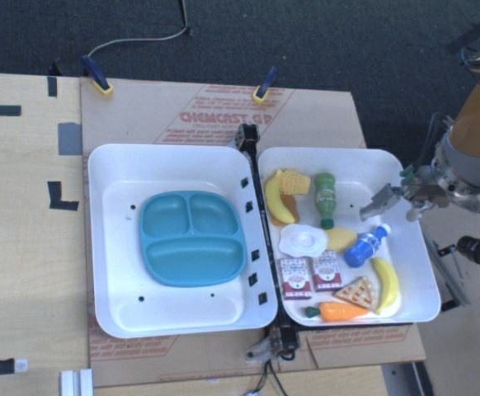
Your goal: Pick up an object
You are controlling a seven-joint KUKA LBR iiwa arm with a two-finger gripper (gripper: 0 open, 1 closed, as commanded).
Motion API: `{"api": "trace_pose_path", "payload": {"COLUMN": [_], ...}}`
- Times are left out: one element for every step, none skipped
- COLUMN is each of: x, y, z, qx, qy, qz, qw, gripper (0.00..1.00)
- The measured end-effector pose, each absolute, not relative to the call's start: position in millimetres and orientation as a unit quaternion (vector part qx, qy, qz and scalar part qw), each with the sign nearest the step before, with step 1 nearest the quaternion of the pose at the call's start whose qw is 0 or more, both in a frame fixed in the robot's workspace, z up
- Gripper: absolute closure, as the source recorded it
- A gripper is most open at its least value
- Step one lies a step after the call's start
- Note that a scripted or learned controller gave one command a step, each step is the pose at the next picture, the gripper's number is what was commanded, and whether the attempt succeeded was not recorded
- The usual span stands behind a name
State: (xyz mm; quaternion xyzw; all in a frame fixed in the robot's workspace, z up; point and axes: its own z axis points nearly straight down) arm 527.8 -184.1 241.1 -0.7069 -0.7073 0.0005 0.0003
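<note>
The right bin (388,162) holds several toy foods. A green bottle (326,198) stands beside a banana (276,203) and a yellow corn piece (294,182). Below them lie a fried egg (303,240), a lemon (341,238) and a blue bottle (364,246). Two red-and-white cartons (310,273), a pizza slice (356,292), a carrot (340,311) and a second banana (387,282) fill the near end. My gripper (395,206) hovers over the bin's right side, above and right of the blue bottle, open with nothing between its fingers (377,202).
The left bin (108,221) holds a blue divided plate (193,238). Both bins rest on a cardboard sheet (215,114) held by two yellow-and-blue clamps (98,77). A black cable (178,7) runs across the dark floor behind.
</note>
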Motion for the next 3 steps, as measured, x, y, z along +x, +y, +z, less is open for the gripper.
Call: {"api": "trace_pose_path", "payload": {"x": [550.6, 523.3, 589.0], "y": [-178.6, -145.4, -109.6], "z": [99.8, 87.6, 86.6], "qx": [-0.707, -0.707, -0.706], "qy": [-0.707, -0.707, -0.708], "qz": [0.0009, -0.0016, -0.0017], "qw": [0.002, -0.005, -0.003], "gripper": [0.0, 0.0, 0.0]}}
